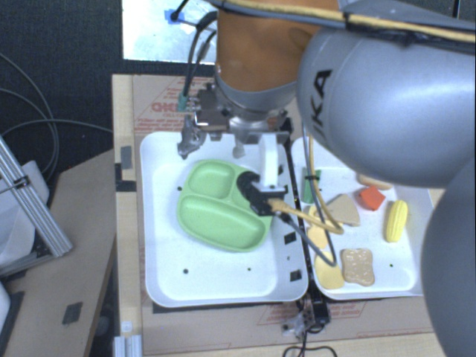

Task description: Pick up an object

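While the big grey arm leans in over the bench, its two-finger gripper (pixel 212 149) hangs above the far side of the shallow white left bin (pixel 160 274), just over the upper rim of the green divided plastic plate (pixel 219 214), which lies flat near the middle of that bin. From where I stand the two metal fingers are spread apart with nothing between them, so nothing is gripped. I cannot say whether the fingertips touch the plate's rim or sit just above it. The shallow white right bin (pixel 405 282) holds the smaller pieces, well apart from the gripper: an orange block (pixel 371 198), a yellow toy corn cob (pixel 396 220), a tan wedge (pixel 343 210) and a brown slice of toy toast (pixel 358 266). I judge the pick to be at its approach stage: the gripper is placed over a candidate, but closing on something and lifting it clear are both not yet done.
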`<state>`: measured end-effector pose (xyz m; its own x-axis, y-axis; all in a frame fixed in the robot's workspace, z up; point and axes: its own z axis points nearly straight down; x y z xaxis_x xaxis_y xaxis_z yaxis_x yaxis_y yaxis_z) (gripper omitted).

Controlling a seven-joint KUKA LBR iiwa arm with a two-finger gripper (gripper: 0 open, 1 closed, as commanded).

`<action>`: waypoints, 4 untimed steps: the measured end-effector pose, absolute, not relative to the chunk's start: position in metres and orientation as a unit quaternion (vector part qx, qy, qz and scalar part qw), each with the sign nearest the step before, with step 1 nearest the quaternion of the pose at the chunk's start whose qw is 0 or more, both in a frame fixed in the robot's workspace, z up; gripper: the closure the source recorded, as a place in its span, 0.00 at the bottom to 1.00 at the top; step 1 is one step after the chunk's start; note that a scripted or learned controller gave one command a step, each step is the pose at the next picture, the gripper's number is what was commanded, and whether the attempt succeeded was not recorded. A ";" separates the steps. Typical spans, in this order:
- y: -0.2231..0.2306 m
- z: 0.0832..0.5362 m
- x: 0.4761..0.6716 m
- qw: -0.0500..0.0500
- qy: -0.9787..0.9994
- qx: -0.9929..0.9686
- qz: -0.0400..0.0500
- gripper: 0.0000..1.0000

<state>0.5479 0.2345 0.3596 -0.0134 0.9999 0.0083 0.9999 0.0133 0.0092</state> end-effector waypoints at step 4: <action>0.214 0.535 0.533 0.000 0.709 0.706 0.001 0.00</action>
<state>0.5333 0.2139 0.5350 -0.0045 1.0000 0.0009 1.0000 0.0045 0.0013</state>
